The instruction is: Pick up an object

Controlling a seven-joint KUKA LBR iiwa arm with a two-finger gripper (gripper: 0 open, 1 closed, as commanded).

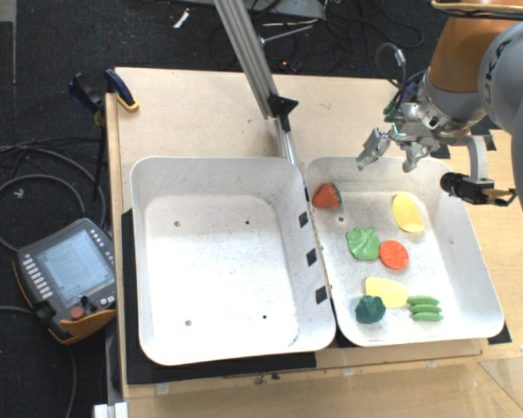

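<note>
Starting from the left bin (pixel 157 177), there is nothing in it worth a try, so all the work lies across the divider in the right bin (pixel 471 259). Just inside that bin's left wall sits a red piece (pixel 327 196), tight to the wall; a finger coming down there could strike the rim or nudge the piece away, I'd judge. Toward the bin's middle a green leafy piece (pixel 363 243) and an orange round (pixel 394 254) nearly touch, so a pinch on one may drag the other. Nearer the front edge of the bin, a dark green floret (pixel 370 309) butts against a yellow wedge (pixel 385 291), with green pods (pixel 424 307) just beside. A pale yellow piece (pixel 408 212) lies more alone, probably the safest target. The gripper (pixel 392 151) hovers over the bin's back rim, fingers spread, pinching nothing; descending from here it would likely meet the rim rather than any object.
</note>
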